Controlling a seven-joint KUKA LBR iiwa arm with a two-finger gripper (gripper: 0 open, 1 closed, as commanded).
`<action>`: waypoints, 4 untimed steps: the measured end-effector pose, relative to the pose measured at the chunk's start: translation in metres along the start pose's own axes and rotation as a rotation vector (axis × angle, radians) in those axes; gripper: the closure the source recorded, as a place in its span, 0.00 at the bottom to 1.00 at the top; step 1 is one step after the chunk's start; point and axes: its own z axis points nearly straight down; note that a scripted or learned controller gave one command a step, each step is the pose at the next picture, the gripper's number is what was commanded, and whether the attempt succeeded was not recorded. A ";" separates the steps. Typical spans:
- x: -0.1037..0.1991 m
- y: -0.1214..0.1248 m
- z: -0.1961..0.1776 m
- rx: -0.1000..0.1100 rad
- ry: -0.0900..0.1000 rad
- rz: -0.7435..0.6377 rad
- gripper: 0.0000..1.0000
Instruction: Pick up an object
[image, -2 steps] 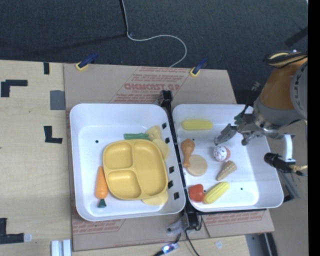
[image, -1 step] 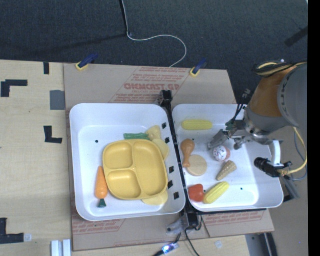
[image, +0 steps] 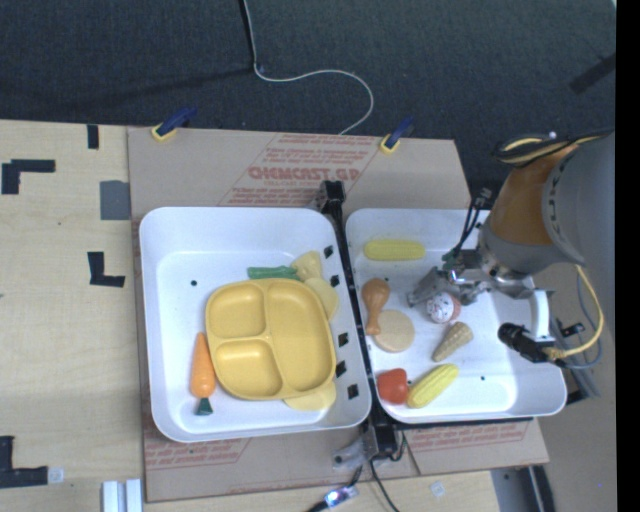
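End effector (image: 441, 297) is down in the right bin (image: 520, 400), over a small round pinkish object (image: 441, 308); can't tell if it's open, closed or gripping. Clock positions around it: corn cob (image: 394, 249) at 11, ice cream cone (image: 451, 341) at 6, drumstick (image: 374, 301) and round cookie (image: 393, 331) at 8–9, second corn (image: 432, 385) and tomato (image: 392, 384) at 6–7. Left bin (image: 165, 260): yellow divided tray (image: 269, 336), carrot (image: 202, 368) at its 9.

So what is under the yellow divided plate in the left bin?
Pale yellow pieces stick out from under the yellow divided plate at its upper right and lower edge. A green item lies at its top edge. The plate covers the rest of them.
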 end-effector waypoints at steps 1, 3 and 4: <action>0.000 0.001 -0.012 -0.003 -0.002 0.000 1.00; -0.004 0.002 -0.110 -0.006 0.000 0.002 1.00; -0.004 0.003 -0.143 -0.005 0.001 0.002 1.00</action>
